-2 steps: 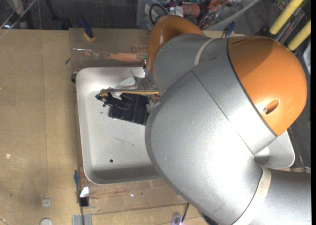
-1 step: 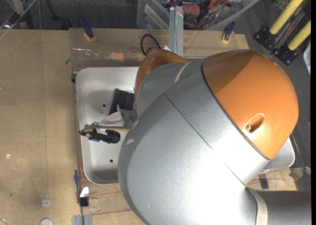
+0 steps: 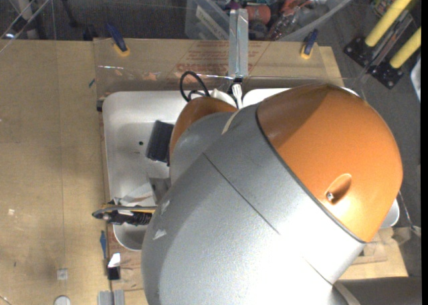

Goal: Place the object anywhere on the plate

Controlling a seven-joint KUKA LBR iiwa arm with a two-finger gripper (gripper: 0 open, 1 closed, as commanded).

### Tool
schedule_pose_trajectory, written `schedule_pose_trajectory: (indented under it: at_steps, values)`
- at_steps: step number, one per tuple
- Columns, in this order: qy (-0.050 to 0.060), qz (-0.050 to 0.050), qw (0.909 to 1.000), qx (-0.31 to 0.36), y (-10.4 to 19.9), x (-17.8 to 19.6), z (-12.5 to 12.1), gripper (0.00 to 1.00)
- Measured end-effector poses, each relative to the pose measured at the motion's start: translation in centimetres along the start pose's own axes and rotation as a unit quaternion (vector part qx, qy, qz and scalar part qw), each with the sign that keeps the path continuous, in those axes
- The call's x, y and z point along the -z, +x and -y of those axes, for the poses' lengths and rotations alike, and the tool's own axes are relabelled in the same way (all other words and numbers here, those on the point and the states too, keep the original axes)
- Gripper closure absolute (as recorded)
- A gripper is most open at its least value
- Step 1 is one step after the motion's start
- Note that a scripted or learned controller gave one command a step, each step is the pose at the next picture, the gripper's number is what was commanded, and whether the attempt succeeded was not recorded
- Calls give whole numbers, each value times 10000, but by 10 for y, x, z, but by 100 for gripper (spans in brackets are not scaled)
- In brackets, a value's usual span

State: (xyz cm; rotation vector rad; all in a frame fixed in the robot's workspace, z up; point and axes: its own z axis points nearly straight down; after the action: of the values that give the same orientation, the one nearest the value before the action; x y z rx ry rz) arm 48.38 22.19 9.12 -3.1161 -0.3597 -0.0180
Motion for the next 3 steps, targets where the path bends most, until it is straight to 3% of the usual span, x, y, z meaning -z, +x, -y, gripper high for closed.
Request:
schedule_pose_trajectory:
  at_steps: [1,2,3]
  values:
    - [11,61,9999,-110,135,-5,-27,100]
    - [17,151,9998,-133,159,-7,-34,100]
    - [8,109,9999,-125,172,-6,-37,100]
